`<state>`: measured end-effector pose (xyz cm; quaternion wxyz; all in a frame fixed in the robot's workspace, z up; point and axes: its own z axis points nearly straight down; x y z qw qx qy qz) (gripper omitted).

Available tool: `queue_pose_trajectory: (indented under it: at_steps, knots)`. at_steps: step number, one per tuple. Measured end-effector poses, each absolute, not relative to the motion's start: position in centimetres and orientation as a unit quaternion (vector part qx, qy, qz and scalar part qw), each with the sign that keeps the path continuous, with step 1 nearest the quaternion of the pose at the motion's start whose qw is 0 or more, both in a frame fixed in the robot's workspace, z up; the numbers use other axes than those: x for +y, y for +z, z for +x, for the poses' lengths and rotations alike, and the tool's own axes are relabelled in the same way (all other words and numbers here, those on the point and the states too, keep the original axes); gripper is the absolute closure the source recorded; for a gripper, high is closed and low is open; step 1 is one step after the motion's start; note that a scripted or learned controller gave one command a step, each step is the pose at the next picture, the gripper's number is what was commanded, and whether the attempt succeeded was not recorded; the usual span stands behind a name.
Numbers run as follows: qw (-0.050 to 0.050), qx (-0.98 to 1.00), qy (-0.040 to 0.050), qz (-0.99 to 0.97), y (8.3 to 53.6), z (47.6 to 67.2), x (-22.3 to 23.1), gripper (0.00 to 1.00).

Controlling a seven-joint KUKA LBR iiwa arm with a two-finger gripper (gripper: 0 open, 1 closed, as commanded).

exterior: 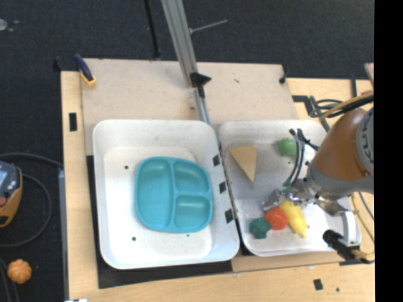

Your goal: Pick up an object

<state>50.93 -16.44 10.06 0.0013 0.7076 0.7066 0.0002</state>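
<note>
The arm (343, 153) reaches into the right bin (264, 134) from its right side, and the gripper (284, 200) sits low over the cluster of objects near that bin's front edge. The state of the jaws cannot be determined, because the wrist and cabling cover them. Candidate objects lie in the right bin: a yellow piece (296, 219) and a red-orange piece (276, 218) touching each other directly beside the gripper, a dark green piece (259, 228) just beside the red-orange one toward the front left corner, a tan wedge (245, 160) near the left wall, and a light green ball (286, 146) near the back wall. The left bin (116, 143) holds a teal divided plate (174, 194). Risk: the yellow and red-orange pieces are packed together, so a closing grasp may catch both, or push one aside and close on nothing. The nearby front wall also limits clearance. The exact shapes of the small pieces are hard to make out, and the arm partly hides the bin's right side.
</note>
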Motion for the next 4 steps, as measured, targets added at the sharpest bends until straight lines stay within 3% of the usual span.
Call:
queue_pose_trajectory:
  at_steps: [1, 2, 4]
  knots:
    - [0.003, 0.705, 0.0023, 0.709, 11.3, 51.1, -16.5, 1.0]
    - [0.004, 0.708, 0.0021, 0.706, 17.7, 51.4, -16.3, 1.0]
    - [0.003, 0.708, 0.0011, 0.706, 25.1, 51.4, -17.1, 1.0]
